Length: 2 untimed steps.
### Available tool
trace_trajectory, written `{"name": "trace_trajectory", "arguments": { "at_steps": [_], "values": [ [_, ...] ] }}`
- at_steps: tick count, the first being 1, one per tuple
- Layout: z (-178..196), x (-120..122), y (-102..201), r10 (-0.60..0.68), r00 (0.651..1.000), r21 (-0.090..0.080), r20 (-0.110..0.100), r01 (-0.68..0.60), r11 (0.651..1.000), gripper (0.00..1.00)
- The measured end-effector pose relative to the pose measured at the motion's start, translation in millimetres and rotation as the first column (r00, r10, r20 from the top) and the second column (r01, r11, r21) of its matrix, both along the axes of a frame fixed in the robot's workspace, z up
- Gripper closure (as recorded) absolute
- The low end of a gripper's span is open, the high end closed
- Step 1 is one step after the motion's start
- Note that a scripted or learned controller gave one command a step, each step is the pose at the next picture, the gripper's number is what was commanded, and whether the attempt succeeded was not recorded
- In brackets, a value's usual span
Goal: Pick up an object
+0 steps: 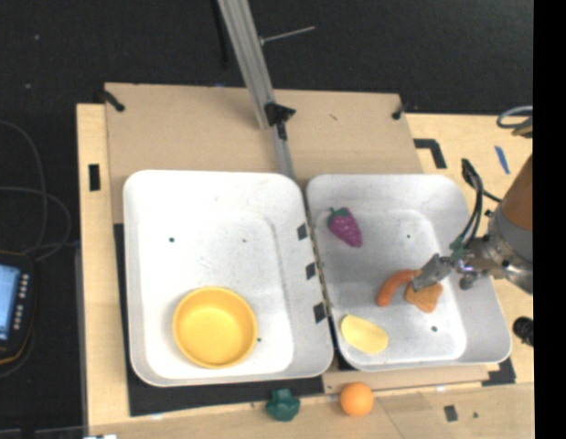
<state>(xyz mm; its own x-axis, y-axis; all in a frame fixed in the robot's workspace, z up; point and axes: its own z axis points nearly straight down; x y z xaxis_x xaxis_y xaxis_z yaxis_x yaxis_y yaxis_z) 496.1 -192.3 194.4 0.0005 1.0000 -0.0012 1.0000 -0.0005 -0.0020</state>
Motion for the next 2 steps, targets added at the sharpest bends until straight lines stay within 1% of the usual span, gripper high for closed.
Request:
{"name": "trace_trajectory", "arguments": {
  "at_steps": [1, 2],
  "values": [
    [-62, 4, 3, 0.001, 1.000, 0.001, -0.002, -0.001, 1.000, 0.00],
    [-47, 6, 1, -0.003, 1.000, 0.000, 0.007, 0.003, 1.000, 1.00]
  ]
}}
